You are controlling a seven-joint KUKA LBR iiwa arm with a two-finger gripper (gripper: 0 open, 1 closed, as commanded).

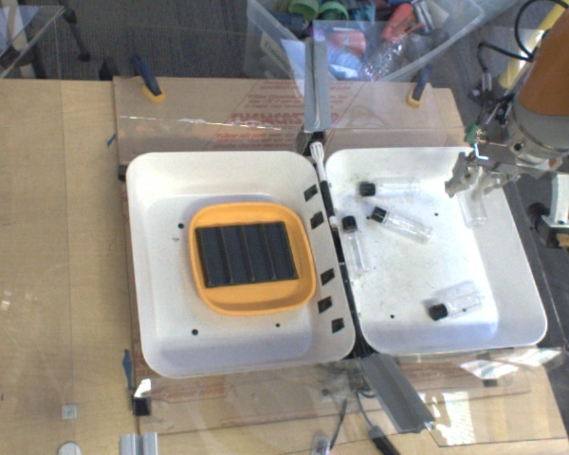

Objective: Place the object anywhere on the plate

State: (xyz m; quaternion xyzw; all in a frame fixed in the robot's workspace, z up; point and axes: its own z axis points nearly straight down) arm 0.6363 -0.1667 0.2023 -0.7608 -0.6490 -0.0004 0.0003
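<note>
Camera view has the gripper [474, 180] hanging over the upper right corner of the right bin [512, 282], below the orange-banded arm. Something pale and clear seems to hang at its tip, but glare against the white bin makes it too faint to say whether a vial is caught there, and I cannot tell how the gripper is set.

Several clear vials with black caps lie loose on the right bin's floor. One vial [387, 190] lies to the gripper's left, its long axis roughly across the bin, cap at the left end. A second [403, 224] lies just below it, tilted down to the right. A third [453, 303] rests near the bin's lower edge, well apart from the gripper.

The orange plate [251, 254], with its dark ribbed centre, sits in the left bin [161, 282], well to the gripper's left and lower in view, past the divider between the bins.
</note>
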